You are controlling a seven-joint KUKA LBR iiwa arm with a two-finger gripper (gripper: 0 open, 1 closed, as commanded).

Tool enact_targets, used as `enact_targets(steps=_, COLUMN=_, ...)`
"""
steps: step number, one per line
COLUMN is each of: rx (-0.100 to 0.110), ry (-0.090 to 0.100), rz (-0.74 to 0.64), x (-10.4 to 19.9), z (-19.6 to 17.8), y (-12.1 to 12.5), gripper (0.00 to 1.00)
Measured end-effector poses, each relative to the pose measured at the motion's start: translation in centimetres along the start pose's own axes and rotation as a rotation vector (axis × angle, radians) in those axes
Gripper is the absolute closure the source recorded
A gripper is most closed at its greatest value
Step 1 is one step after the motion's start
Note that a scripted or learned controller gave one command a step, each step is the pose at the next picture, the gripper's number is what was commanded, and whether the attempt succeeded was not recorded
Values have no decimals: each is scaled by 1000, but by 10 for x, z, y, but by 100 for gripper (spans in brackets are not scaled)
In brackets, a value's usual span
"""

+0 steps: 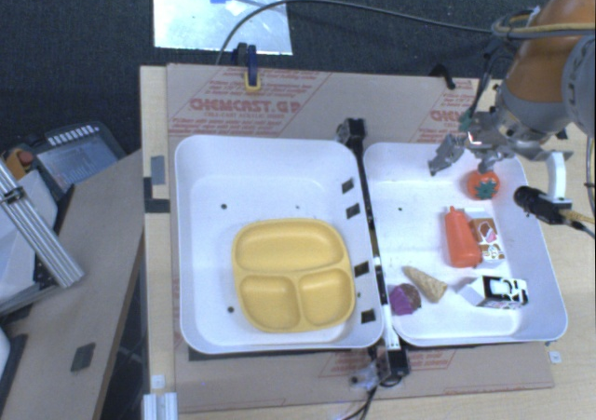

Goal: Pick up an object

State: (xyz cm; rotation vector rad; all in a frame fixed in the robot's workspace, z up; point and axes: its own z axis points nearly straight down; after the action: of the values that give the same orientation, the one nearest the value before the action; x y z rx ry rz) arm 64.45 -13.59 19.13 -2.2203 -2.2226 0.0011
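Jaws spread, nothing between them: the gripper point(468, 159) hangs over the far edge of the right bin point(551, 264), one grey finger point(445, 155) splayed toward the bin's middle, the other just above the fruit point(482, 185). Whether that finger touches the fruit cannot be told. The arm point(549, 55), grey with an orange band, is cut off by the right border; its wrist hides part of the bin's far right corner.

Two shallow white bins, smooth and round-cornered, lie side by side on a cardboard sheet point(279, 101). The right bin holds six small things:
- one round orange fruit with a green top, near the far edge
- one orange-red bottle point(459, 237), lying at mid-bin
- one small printed box point(486, 239), touching the bottle; its print is too small to read
- one black-and-white carton point(498, 291), toward the near right corner
- one tan cone point(426, 282), near the near edge
- one purple lump point(404, 298), beside the cone at the near left corner; its shape is unclear

The left bin point(200, 223) holds one glossy yellow tray point(293, 274) with three compartments.
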Motion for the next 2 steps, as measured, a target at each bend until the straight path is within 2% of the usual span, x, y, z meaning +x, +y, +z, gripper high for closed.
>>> enact_targets(steps=2, rx=1, ry=1, rz=-3, x=17, z=103, y=-3, gripper=0)
